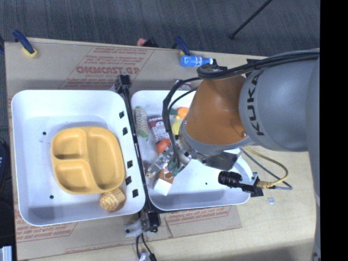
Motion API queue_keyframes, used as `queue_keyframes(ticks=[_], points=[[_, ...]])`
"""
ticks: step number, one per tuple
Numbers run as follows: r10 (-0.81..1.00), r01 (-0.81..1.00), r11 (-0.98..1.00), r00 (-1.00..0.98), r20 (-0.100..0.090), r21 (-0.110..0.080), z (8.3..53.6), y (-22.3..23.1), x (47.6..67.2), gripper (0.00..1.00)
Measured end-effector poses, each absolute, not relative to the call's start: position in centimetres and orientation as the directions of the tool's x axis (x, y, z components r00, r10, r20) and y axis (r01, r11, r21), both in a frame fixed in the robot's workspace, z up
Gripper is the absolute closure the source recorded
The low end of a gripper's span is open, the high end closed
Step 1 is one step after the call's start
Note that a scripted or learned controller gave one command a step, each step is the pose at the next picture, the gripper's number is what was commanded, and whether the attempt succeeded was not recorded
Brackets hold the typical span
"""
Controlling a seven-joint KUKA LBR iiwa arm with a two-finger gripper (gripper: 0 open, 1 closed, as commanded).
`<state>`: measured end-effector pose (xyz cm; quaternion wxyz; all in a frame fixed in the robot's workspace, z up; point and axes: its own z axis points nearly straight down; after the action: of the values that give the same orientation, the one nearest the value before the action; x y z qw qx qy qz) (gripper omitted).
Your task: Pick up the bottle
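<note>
With the gripper [173, 165] low among clutter at the right bin's [217, 197] nine o'clock, finger state untellable, you risk snagging something besides the bottle.

Robotics lab: KUKA arm [272, 107] at frame right, two white bins [27, 145] on a cardboard-covered bench [81, 58], clamps [24, 43] at upper left, grey carpet [109, 10] above.
</note>
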<state>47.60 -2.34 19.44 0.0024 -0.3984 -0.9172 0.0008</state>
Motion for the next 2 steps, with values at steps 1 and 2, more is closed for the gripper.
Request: queue_keyframes(ticks=[1, 2], points=[[0.588, 0.588, 0.809, -0.809, -0.002, 0.0, 33.2, -3.9, 47.7, 1.0], [0.05, 0.05, 0.999, -0.999, 0.003, -0.001, 23.9, -3.8, 47.6, 1.0]])
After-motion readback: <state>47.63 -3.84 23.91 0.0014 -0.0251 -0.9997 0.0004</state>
